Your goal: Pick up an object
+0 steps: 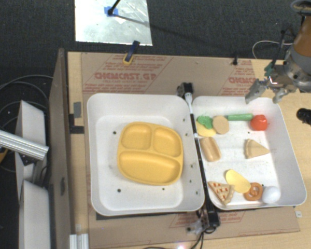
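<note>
While the tool hovers, two bins hold ten items

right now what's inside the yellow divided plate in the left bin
Nothing visible: the yellow three-compartment plastic plate sits in the left white bin, all compartments bare. The bin floor beneath it is covered.

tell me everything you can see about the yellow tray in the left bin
The yellow tray is a rounded-corner plate, matte and plastic-looking, split by raised ridges into three compartments: two small ones at the far side and one wide one nearer the camera. It lies flat, slightly rotated, near the middle of the left bin, resting on its floor. Nothing sits in its compartments.
</note>
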Controlling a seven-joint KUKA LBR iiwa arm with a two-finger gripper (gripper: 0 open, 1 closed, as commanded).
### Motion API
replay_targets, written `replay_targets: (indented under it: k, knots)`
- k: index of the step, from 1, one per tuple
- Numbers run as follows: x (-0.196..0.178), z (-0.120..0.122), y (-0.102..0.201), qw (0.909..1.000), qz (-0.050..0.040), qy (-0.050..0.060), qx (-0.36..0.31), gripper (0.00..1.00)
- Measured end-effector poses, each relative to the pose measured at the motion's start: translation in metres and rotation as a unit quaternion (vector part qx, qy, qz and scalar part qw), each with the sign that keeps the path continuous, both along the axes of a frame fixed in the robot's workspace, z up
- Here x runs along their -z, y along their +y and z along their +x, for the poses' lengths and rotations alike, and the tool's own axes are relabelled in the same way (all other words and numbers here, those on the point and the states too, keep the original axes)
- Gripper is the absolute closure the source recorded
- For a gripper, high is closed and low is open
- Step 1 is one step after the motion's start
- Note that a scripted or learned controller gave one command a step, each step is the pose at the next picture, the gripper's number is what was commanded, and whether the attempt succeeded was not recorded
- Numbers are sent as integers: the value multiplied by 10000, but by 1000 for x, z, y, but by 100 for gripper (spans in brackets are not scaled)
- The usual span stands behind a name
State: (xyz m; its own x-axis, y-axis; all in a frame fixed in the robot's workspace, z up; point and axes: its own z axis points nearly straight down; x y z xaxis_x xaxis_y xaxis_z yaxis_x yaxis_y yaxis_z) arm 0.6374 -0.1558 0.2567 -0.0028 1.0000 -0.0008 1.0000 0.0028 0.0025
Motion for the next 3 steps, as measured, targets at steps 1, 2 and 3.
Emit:
replay_targets:
  k: [1, 2, 3]
  knots:
    - [158, -5, -54, 10000, -10, 21, 26, 0]
    - [173, 30, -7, 10000, 3, 76, -41, 0]
    - [162, 31, -8, 10000, 10, 46, -26, 100]
